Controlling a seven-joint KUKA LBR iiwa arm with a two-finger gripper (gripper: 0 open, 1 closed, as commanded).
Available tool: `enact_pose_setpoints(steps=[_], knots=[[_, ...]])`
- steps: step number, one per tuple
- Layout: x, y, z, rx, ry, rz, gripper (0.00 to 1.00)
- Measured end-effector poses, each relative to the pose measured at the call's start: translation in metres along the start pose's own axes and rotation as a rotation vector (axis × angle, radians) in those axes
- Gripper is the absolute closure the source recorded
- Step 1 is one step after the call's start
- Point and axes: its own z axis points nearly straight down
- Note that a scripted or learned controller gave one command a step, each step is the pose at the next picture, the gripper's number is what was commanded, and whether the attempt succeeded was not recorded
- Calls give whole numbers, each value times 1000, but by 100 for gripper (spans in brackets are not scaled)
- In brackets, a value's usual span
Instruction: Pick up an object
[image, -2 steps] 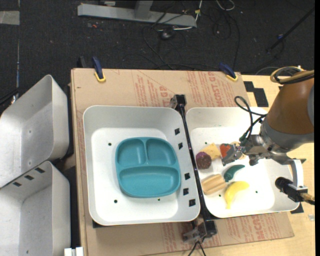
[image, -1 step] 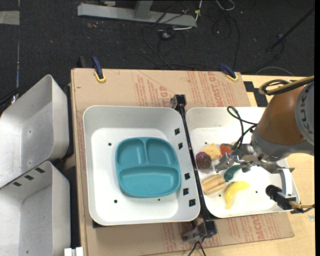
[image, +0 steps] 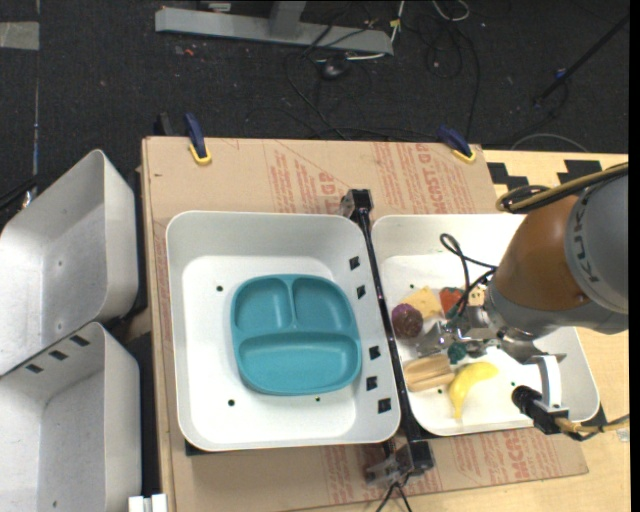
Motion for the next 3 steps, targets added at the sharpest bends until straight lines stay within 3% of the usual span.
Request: enact_pose_setpoints(steps=[1,3], knots=[[0,1,-13,-4,0,2,100],[-8,3,-101,-9,-2,-3,100]])
